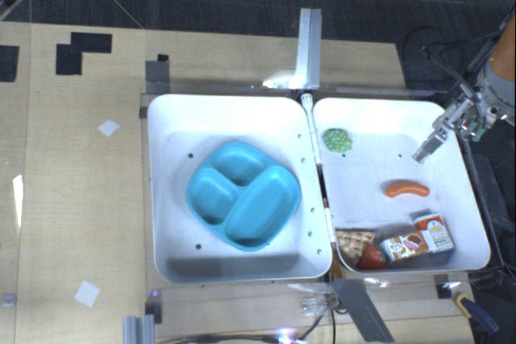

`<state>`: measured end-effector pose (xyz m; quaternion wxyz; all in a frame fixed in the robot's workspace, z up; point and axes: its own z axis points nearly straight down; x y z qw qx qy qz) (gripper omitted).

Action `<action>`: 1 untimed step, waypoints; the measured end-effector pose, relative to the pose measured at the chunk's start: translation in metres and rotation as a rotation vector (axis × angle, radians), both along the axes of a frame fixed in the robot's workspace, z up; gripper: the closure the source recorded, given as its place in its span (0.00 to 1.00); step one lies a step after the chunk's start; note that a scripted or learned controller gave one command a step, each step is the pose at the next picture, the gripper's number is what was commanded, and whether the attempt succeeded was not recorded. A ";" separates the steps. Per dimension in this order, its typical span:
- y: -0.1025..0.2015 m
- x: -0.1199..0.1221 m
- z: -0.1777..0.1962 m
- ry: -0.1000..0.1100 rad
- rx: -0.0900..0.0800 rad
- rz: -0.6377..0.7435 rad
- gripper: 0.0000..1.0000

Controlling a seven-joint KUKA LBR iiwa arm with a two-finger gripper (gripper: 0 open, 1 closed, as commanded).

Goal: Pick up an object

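Gripper poised above the right bin, nothing picked yet

We see the two-finger gripper (430, 146) hanging up and to the right of the small orange sausage-shaped toy (407, 189), which lies with its long axis across the shallow white right-hand bin (387, 125); we cannot tell how far the gripper is spread, and we see nothing in it.
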<state>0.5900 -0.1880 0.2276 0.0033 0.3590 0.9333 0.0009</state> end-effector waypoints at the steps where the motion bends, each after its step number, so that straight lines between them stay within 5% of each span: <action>1: -0.018 -0.064 -0.100 0.004 0.001 -0.041 0.00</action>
